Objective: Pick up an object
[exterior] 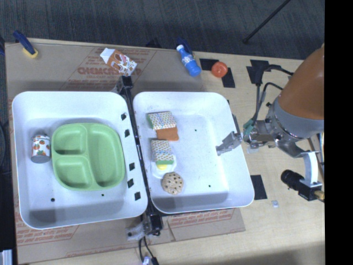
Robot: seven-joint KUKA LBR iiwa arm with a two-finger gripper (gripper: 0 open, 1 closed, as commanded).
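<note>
Approaching right bin from frame right: gripper over its right edge, fingers look slightly apart, nothing between them. Candidates at bin's left side: sponge blocks; cookie lower centre. I'd travel left, centre over one item, avoid divider, descend straight

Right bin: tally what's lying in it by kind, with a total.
Sponges with patterned tops: 2, one orange-based, one yellow-based
Cookie: 1
Total: 3
</note>
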